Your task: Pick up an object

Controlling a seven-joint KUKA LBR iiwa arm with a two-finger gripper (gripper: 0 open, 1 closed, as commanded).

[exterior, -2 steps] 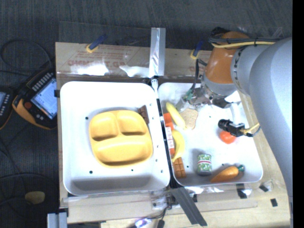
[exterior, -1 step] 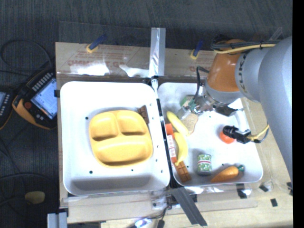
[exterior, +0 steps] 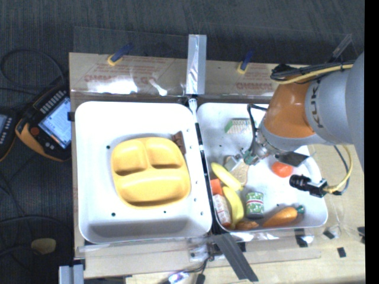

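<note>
Arm (exterior: 308, 108) extended in from the right, over the right bin (exterior: 260, 112). Gripper (exterior: 251, 157) lowered into that bin, near its middle, just above a pale flat item (exterior: 239, 170) lying beside the banana (exterior: 228, 185). Gripper state impossible to tell from this view.

Candidate objects, all in the right bin:
- Banana, along the left wall, toward the near side.
- Bottle (exterior: 221, 209) with a red cap, touching the banana's left side.
- Green can (exterior: 254, 203), just right of the banana.
- Carrot (exterior: 280, 215), against the near wall.
- Orange piece (exterior: 282, 170), right of the gripper.
- Green-and-white pack (exterior: 237, 126), at the far side.

Left bin (exterior: 89, 158) occupied by a yellow tray (exterior: 151, 170) with compartments.

Step in hand, as judged: descent toward a grasp, target most likely the pale item or the far end of the banana. No object seen lifted; pick not yet achieved.

Requirements for the next move:
- Descend until level with the target, then close around it.
- Keep clear of the banana if the pale item is intended; the two lie touching or nearly so.
- Lift straight up, and confirm the object rises with the gripper.

Risk: flat item hard to pinch against the bin floor; slip likely.
</note>
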